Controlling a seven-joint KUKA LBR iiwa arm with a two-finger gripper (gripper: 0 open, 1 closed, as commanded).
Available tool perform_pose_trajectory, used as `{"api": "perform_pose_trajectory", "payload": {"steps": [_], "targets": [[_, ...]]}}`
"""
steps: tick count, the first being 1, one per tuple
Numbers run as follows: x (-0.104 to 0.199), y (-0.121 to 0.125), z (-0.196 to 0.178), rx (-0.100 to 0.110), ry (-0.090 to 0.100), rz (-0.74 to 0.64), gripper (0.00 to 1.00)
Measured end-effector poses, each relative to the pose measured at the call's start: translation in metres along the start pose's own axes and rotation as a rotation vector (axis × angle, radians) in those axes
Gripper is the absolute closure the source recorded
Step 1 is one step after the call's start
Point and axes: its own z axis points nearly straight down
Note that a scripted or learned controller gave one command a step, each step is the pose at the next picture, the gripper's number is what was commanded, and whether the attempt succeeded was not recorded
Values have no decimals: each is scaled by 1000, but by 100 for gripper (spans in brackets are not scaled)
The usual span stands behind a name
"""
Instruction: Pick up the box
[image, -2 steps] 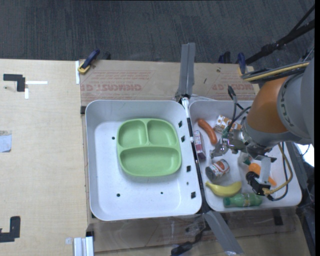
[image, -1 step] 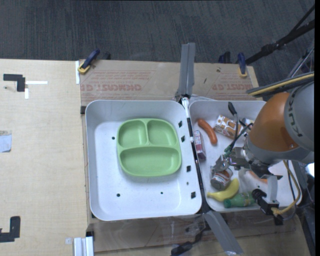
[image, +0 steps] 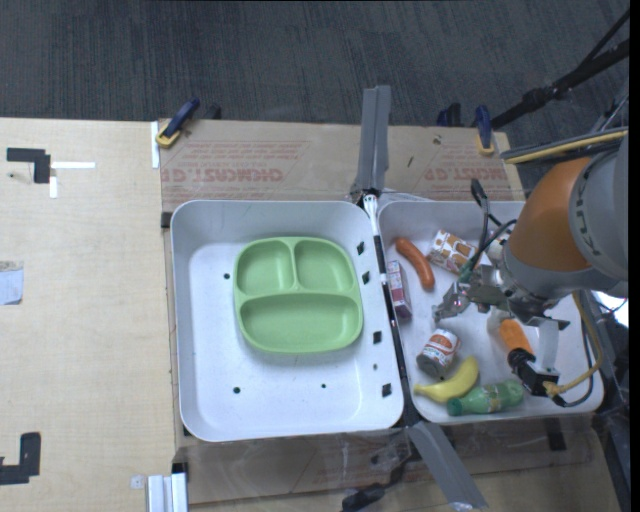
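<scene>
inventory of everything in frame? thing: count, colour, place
left bin: 1, white, bench centre
divided plate: 1, green, in left bin
right bin: 1, white, beside left bin
sausage: 1, orange-red, right bin, far side
box: 1, white and orange print, right bin, far side, right of sausage
bar packet: 1, dark red, along right bin's left wall
can: 1, red and white, right bin
banana: 1, yellow, right bin, near side
bottle: 1, green, lying right of banana
carrot: 1, orange, right bin
clamps: 2, blue, bench's far edge
pincer: 1, metal, above the can, near the box
</scene>
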Motion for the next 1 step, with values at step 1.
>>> {"api": "perform_pose_trajectory", "payload": {"steps": [1], "targets": [[37, 80, -1, -1, -1, 19, 0]]}}
